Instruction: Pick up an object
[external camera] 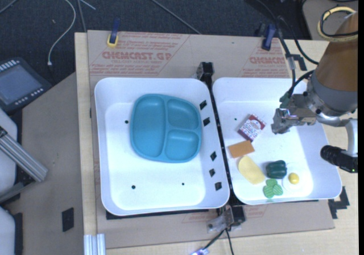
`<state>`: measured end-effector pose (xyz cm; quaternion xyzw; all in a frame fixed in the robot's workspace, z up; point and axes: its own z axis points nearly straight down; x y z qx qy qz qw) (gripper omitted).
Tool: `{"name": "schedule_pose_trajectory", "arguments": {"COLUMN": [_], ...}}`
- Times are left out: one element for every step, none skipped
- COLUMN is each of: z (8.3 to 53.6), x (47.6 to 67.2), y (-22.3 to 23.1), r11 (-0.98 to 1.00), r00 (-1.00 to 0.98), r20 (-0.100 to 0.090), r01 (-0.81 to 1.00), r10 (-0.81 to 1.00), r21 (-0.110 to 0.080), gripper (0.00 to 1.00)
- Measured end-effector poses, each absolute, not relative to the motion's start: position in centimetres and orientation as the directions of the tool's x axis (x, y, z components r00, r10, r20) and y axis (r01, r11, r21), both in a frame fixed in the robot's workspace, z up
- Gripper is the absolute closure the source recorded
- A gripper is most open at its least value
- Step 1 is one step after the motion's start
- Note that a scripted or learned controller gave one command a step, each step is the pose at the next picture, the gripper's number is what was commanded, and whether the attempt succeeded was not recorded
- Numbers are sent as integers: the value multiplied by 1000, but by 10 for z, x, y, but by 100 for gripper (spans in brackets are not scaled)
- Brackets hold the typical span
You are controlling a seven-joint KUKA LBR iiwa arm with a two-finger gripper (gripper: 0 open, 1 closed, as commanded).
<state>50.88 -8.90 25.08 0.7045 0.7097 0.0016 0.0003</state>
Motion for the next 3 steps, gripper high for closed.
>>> {"name": "schedule_pose_trajectory", "arguments": {"z": [238, 245, 230], "x": [529, 538, 549], "y": [-39, 16, 73], "r11": [5, 7, 6], "r00": [-5, -7, -6], "r20": [1, 2, 2], "r01": [1000, 1000, 1000], "r10": [1000, 1000, 1000], "r21": [1, 2, 0], "gripper": [100, 100, 100]}}
